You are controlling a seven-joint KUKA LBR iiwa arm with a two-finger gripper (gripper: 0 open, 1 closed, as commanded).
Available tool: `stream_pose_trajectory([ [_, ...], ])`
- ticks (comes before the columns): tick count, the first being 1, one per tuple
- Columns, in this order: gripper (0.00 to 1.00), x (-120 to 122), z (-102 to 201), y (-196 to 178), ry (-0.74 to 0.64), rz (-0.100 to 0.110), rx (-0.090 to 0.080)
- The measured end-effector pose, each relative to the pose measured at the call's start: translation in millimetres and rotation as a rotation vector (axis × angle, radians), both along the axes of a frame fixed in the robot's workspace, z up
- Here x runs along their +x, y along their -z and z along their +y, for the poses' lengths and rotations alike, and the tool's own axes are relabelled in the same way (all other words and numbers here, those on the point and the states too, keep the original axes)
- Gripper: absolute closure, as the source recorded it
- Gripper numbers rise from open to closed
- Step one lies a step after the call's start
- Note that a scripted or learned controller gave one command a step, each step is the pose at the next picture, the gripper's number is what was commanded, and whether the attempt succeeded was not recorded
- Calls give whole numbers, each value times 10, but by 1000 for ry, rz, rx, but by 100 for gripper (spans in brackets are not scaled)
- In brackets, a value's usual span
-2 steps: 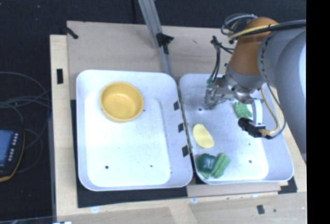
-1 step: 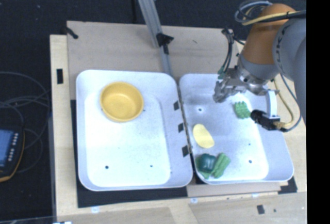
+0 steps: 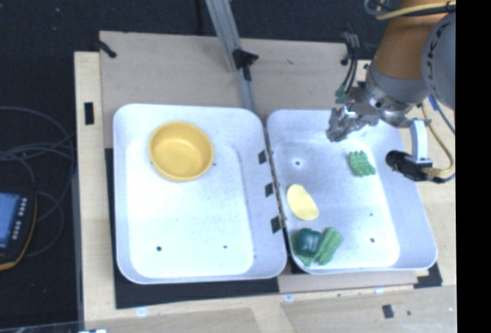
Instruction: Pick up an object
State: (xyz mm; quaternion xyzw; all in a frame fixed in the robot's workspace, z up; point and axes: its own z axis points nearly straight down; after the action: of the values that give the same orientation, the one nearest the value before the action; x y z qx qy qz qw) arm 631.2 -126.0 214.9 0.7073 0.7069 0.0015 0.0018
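Objects for picking all sit in the right bin (image 3: 399,247): a small ridged green piece (image 3: 360,163) near the bin's right edge, toward its far side; a pale yellow oval piece (image 3: 302,202) close to the left edge, about midway along it; and by the near edge a dark green rounded object (image 3: 308,241) touching a lighter green elongated one (image 3: 329,245) that lies tilted on its right. Over the bin's far right part hangs the gripper (image 3: 339,130), just beyond and to the left of the ridged green piece and apart from it, and from this angle I cannot tell its state; nothing shows in its grasp. Above it sits the orange band (image 3: 403,40) of the arm, cables looping round. Next door, the left bin (image 3: 184,247) carries a yellow bowl (image 3: 181,150), upright, in its far left part. Both bins rest on the light wooden bench (image 3: 169,70), and a grey metal rail (image 3: 219,5) slants down from the far edge to where the two bins meet.
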Motion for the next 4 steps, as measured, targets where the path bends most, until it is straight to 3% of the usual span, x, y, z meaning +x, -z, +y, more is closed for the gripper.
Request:
stream_pose_trajectory([
  [1,100,15,16,-428,-1,0,0],
  [4,100,336,1639,-373,-5,4,2],
])
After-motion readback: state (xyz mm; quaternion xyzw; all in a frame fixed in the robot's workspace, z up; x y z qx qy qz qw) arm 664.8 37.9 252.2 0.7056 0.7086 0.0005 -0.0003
